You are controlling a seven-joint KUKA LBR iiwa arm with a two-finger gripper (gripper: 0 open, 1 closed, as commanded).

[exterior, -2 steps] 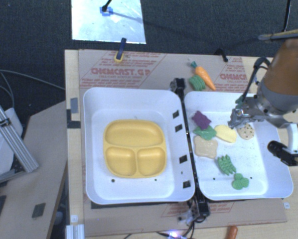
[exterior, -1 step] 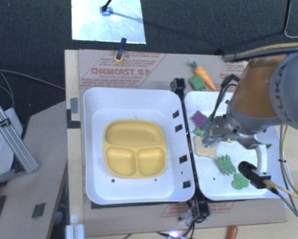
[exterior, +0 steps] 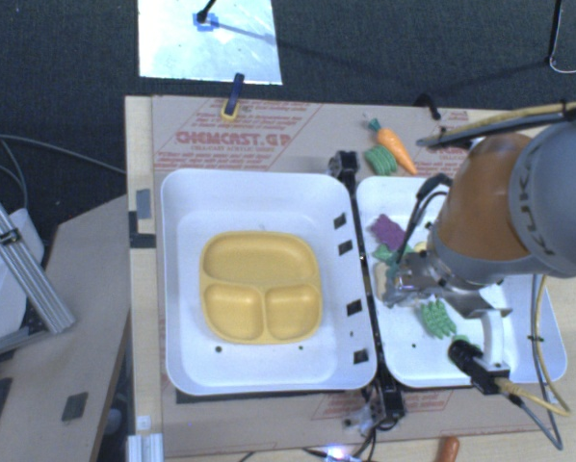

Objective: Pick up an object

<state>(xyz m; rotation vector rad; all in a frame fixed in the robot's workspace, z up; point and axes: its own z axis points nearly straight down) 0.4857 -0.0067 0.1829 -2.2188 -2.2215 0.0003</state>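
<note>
The gripper hangs low over the left part of the right bin, close to the wall that divides the two bins. Its metal end is seen from above and partly covered by the wrist, so whether it is spread or pressed together cannot be told, and nothing can be made out between its tips. Just above it in the view lies a purple toy, with a small teal piece beside it, nearer the gripper. Just to the right of the gripper, and slightly lower in the view, a green toy rests on the bin floor, apart from the metal end. Over all this looms the arm, grey with its orange band, reaching in from the right and hiding much of the bin.

The left bin holds a yellow divided plate with three compartments, lying flat near the middle. Behind the bins, on the cardboard sheet, a toy carrot and a green piece lie just outside the right bin's far edge. A blue and yellow clip sits at the cardboard's far edge.
</note>
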